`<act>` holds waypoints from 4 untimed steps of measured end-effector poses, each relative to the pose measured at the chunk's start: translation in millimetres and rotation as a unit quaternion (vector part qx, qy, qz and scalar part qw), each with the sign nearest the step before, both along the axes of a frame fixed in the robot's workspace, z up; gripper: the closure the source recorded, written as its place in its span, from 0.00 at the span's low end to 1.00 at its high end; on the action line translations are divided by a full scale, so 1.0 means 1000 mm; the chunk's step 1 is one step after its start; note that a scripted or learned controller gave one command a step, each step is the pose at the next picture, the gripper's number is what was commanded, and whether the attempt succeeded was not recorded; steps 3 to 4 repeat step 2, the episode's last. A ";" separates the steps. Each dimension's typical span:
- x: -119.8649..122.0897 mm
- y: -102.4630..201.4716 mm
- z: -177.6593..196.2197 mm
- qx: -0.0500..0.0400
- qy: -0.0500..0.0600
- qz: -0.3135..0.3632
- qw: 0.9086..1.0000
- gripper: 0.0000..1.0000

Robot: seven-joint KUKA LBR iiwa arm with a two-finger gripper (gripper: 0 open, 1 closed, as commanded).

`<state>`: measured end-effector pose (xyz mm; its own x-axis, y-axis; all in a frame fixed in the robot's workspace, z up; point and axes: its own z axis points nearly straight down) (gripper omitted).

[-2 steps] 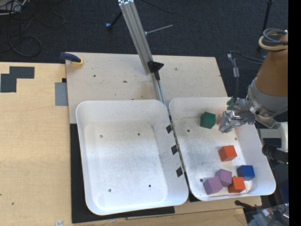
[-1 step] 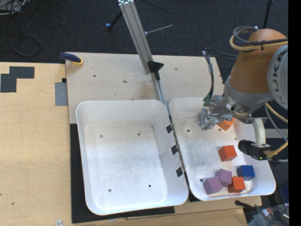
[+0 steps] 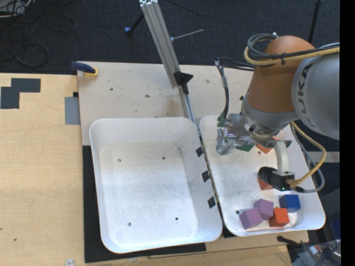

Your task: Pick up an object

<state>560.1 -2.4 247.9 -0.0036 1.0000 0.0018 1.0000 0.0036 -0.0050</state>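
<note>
Camera view: arm (image 3: 277,87) over right bin (image 3: 233,204)

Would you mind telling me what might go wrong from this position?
The gripper sits near the right bin's upper left, while the purple blocks, orange block and blue block cluster in its lower right corner. A descent here may close on nothing. Tight packing could also block a clean grasp.

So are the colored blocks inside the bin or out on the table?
Inside. The purple blocks, blue block and orange block all sit within the right bin's white rim, bunched in its near corner.
</note>
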 end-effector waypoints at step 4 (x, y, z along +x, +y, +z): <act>0.040 0.098 -0.018 -0.001 -0.001 0.000 1.000 1.00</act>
